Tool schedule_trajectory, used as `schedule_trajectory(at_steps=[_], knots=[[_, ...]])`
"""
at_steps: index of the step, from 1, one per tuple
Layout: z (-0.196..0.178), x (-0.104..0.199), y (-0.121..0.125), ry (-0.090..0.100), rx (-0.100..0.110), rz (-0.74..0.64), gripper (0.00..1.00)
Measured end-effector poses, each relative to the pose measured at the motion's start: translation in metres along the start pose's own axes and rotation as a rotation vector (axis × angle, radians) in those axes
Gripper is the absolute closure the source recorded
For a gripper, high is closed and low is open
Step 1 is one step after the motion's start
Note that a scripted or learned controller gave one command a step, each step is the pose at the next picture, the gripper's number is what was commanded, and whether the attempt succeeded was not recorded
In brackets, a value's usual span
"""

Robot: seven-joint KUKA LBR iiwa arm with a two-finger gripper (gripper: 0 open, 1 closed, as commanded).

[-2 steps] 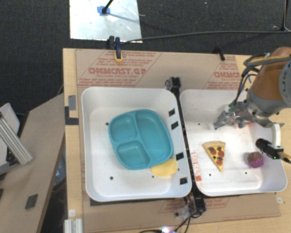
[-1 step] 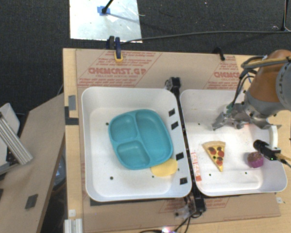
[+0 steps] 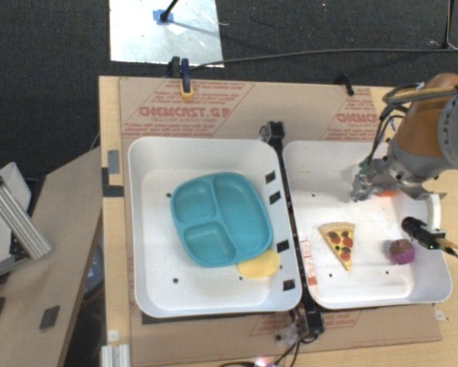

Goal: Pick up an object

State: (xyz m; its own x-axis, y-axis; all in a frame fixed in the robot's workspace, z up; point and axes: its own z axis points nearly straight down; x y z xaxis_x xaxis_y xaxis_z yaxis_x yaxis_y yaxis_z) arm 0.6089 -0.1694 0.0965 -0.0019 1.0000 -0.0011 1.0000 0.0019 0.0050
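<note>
The gripper is hovering at the right bin's far side; its grip cannot be told. The pizza slice is lying nearer, slightly left, tip pointing near.

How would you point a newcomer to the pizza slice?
Look in the right bin, near its front. The pizza slice lies flat there, left of a small purple object. It alone is a yellow triangle with red spots.
</note>
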Motion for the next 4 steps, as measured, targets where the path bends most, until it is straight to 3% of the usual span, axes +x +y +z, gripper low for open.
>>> schedule_trajectory(at_steps=[3, 4], knots=[[-0.149, -0.003, 0.018, -0.001, -0.002, -0.003, 1.0], [-0.157, 0.047, 0.007, 0.002, 0.003, -0.006, 1.0]])
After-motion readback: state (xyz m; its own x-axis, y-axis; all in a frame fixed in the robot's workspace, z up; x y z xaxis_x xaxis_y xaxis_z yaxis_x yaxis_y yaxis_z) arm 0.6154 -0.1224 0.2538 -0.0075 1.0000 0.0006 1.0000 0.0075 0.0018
